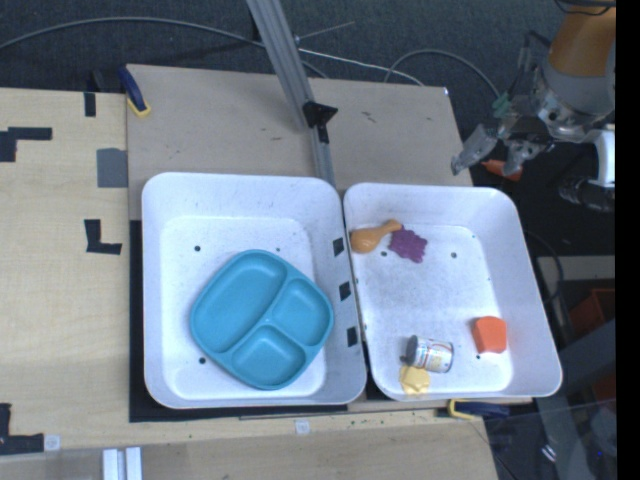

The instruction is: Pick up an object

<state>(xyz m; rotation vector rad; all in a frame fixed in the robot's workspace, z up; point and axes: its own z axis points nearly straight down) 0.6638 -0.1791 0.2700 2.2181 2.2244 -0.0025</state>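
The right bin (520,268) holds a tan drumstick-shaped toy (375,235) and a purple lump (407,245) near its back wall. At its front lie an orange block (489,335), a small can on its side (430,354) and a yellow piece (415,379). A blue divided plate (262,318) lies in the left bin (160,268). My gripper (492,158) hangs beyond the right bin's back right corner, outside the bin and well away from every object. Its fingers stand open with nothing between them.
A slanted metal post (285,48) rises from the bench behind the seam between the two bins. Cables (400,68) run across the dark floor behind the bench. Wooden bench top (60,218) extends to the left of the bins.
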